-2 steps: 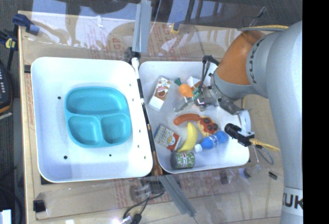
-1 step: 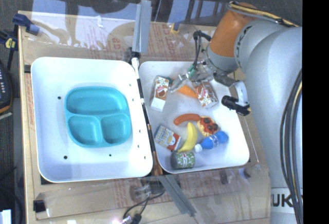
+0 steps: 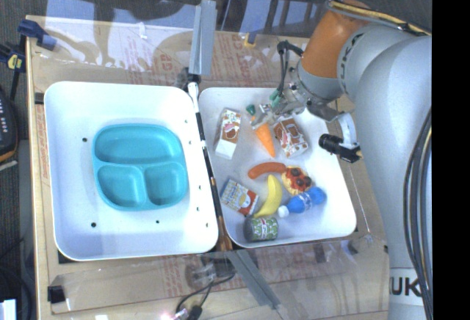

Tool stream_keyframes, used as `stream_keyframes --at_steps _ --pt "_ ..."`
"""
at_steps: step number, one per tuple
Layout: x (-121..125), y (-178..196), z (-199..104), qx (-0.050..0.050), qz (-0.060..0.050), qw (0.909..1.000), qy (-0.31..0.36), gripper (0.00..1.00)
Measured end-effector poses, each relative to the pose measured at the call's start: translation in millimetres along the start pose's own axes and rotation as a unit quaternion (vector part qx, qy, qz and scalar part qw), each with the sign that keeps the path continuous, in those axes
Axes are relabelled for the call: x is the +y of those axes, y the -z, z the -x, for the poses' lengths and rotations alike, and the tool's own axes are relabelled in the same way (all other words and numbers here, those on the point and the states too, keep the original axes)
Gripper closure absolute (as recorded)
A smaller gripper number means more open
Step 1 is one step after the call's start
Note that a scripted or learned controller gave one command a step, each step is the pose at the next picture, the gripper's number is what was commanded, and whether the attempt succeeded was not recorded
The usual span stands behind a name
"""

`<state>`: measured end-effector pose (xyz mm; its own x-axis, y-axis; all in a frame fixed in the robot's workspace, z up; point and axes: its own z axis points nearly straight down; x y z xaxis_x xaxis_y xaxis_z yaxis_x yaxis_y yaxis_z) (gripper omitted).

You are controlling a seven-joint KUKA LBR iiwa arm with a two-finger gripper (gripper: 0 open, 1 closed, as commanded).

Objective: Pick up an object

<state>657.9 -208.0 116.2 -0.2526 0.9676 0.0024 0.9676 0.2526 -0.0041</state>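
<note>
Two shallow white bins side by side on the desk. Left bin: one blue sectioned tray, three compartments, flat on the floor of the bin. Right bin: a cluster of small toy food items. Near the upper left of this bin, a small carton lying flat. Just right of it, an orange carrot, pointed end toward the near rim. Touching or just beside the carrot on the right, a second small carton with red print. Below these, a red sausage lying crosswise, with a yellow banana directly under it. Right of the banana, a round pizza-like piece and a blue item. At lower left of the cluster, a flat packet; at the near rim, a green can on its side. Grey arm with orange band entering from the right. Gripper low at the far end of the right bin, directly above the carrot and the red-printed carton. State of the jaws: cannot tell, tips lost against the clutter. No item visibly held between them.
</note>
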Motion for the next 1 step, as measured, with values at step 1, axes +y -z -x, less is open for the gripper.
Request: stream_keyframes --at_steps 1 --pt "7.0 108.3 -63.5 -0.001 0.002 0.9999 0.015 1.00"
